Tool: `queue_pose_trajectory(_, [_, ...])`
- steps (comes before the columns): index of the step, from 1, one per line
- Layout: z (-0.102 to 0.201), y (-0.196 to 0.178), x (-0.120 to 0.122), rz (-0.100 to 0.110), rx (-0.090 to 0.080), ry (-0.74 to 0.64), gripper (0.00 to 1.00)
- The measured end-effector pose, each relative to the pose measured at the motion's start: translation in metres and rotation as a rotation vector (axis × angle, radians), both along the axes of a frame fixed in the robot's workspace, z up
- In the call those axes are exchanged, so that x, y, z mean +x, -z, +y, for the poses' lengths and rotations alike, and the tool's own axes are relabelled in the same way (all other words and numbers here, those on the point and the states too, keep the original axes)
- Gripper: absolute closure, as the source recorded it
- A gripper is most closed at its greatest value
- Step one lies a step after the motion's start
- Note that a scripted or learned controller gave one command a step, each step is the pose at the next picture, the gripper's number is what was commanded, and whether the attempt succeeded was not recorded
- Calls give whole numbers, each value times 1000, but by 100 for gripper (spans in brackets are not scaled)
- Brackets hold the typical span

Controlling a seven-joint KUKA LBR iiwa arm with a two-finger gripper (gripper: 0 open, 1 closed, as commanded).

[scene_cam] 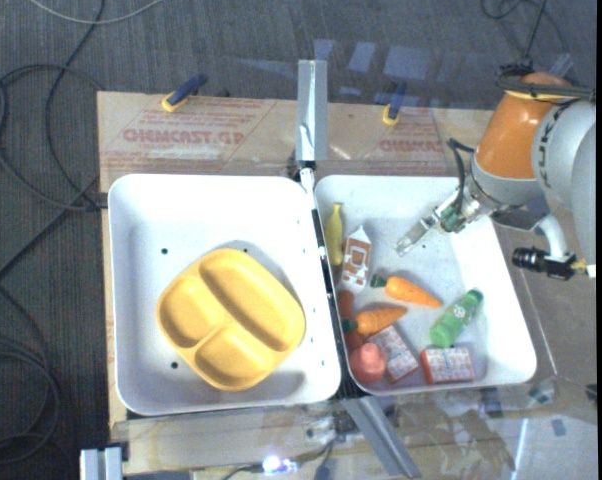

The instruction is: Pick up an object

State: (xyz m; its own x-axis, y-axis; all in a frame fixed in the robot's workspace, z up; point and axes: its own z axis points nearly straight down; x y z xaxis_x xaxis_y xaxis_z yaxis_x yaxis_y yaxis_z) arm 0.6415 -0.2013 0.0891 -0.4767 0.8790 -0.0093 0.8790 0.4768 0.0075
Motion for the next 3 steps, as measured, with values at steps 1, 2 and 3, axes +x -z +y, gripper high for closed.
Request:
queue_pose_trajectory(1, [6, -1, -21, 0, -3, -33, 0])
queue_pose_trajectory(2, [15, -1, -51, -3, -5, -153, 0])
queue_pose_trajectory(3, [38, -19, -67, 10, 3, -173, 0])
